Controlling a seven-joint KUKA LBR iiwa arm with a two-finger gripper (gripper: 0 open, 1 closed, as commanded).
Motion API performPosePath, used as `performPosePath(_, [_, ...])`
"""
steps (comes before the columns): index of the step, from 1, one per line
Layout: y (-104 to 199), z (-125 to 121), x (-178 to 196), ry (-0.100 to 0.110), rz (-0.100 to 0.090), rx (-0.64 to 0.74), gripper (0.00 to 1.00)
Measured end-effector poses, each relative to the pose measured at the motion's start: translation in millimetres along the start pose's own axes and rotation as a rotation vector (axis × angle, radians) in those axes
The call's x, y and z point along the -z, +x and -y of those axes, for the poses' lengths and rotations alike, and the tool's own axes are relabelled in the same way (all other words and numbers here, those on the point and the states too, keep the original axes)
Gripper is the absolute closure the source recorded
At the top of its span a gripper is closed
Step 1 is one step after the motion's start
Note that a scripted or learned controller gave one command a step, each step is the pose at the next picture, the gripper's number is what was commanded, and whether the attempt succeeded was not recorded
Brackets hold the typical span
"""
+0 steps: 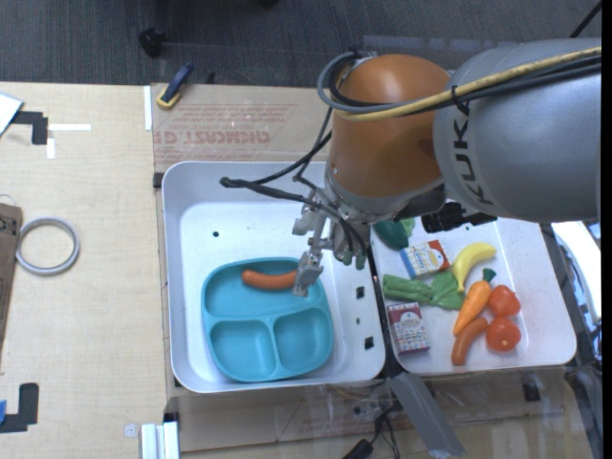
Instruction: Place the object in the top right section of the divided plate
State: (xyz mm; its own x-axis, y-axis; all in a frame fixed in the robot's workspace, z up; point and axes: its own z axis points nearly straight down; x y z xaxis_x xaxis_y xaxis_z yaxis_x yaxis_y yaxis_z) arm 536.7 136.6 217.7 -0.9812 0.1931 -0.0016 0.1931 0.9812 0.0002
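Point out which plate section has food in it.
The big top section of the divided plate: an orange sausage lies in it, just left of the gripper. The two lower sections hold nothing.

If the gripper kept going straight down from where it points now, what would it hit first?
Probably the blue divided plate: the gripper hangs over its top section, at the right end of the hot dog lying there. Depth is unclear, so it might clip the hot dog first.

"KUKA" on the arm [516, 142], partly visible.
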Motion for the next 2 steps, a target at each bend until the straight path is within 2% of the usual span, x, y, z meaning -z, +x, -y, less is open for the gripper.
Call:
performPosePath(1, [53, 31, 97, -0.001, 0.001, 0.156, 0.0])
performPosePath(2, [35, 115, 225, 0.0, 0.005, 0.458, 0.0])
